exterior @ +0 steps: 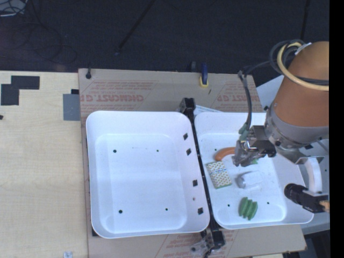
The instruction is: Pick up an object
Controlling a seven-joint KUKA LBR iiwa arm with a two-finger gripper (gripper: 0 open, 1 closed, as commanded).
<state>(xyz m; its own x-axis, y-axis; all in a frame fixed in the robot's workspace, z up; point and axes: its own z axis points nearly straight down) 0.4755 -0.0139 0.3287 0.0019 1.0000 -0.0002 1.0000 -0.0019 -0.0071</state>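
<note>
On the surface: two white bins (97,144) on cardboard (134,93), dark floor behind.
Right bin: gripper (243,163) low, orange piece (223,153) at its 9 o'clock.
Finger spread: cannot tell.

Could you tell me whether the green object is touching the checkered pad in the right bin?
Apart. The camera view shows bare white bin floor between the green object and the checkered pad.

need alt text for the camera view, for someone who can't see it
A grey-and-orange robot arm reaches from the right, its gripper low over the right bin, beside an orange piece. That bin also holds a checkered packet, a pale object and a green item; the left bin sits alongside.
</note>
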